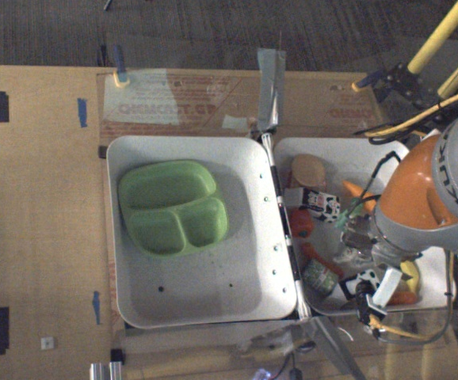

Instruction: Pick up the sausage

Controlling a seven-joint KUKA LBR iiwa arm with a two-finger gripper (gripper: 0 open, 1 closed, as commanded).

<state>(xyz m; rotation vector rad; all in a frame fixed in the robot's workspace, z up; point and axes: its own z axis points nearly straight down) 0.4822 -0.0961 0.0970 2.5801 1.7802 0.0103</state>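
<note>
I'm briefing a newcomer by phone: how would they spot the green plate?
Take the white bin on the view's left. The green plate lies toward its far edge. Unlike the small jumbled items in the other bin, it is broad and split into three compartments.

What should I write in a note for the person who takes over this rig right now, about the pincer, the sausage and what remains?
Pincer: over the right bin, under the orange wrist; whether it is open or shut cannot be read.
Sausage: probably the reddish long piece lying in the right bin, between the cow-patterned carton and the green can; not certain.
Done: arm brought over the right bin; no lift is visible.
Left: grasp the sausage and lift it.
</note>
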